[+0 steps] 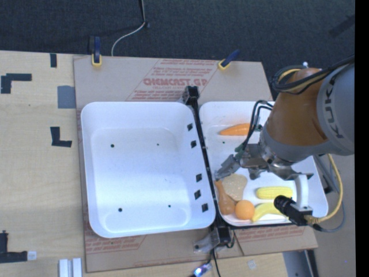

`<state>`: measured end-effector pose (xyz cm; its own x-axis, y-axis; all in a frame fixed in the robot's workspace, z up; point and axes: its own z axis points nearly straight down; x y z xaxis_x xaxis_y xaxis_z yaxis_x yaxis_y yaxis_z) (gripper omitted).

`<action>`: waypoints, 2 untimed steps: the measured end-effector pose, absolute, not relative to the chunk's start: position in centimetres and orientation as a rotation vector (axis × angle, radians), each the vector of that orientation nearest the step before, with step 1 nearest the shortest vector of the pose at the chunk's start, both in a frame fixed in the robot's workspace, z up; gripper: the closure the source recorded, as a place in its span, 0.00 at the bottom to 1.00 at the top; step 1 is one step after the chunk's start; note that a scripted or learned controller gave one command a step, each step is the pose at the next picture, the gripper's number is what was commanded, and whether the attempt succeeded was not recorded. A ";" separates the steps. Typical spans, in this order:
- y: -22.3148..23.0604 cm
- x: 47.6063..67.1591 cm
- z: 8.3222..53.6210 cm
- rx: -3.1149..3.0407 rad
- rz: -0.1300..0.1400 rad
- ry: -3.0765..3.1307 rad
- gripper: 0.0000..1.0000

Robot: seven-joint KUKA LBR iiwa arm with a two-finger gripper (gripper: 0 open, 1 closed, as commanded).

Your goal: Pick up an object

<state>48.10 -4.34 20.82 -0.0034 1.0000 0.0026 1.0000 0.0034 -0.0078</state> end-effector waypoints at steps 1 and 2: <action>-5.9 49.7 28.2 -2.225 -0.006 -2.226 0.00; -3.2 48.3 24.9 -2.216 0.005 -2.221 0.00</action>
<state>48.28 -3.16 24.86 -0.0021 1.0000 0.0008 1.0000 0.0021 -0.0052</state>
